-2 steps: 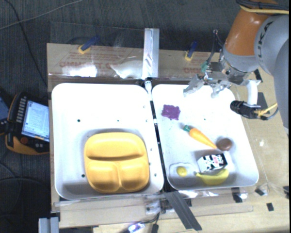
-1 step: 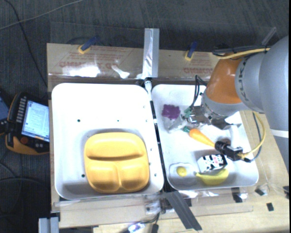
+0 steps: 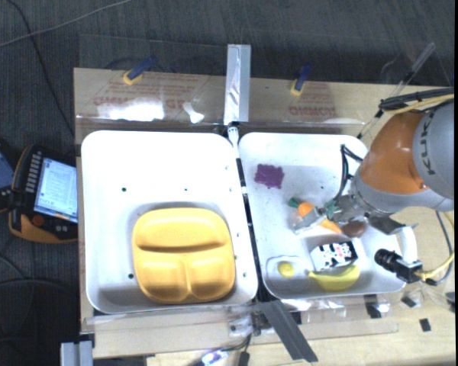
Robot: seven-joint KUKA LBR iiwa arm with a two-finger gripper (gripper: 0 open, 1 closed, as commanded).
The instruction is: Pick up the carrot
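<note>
The carrot (image 3: 306,208) is orange with a green top and lies slantwise in the middle of the right bin (image 3: 290,152). Its green end points up-left, and more of its orange body shows lower right. My gripper (image 3: 326,216) is low in the bin, right over the carrot's middle, and hides part of it. The arm's orange band and grey wrist reach in from the right above it.
A purple grape bunch (image 3: 269,175) lies toward the bin's back. Near the front edge are a black-and-white carton (image 3: 333,254), a banana (image 3: 337,279) and a small yellow item (image 3: 284,267). In the left bin (image 3: 107,204) sits a large yellow moulded piece (image 3: 185,254).
</note>
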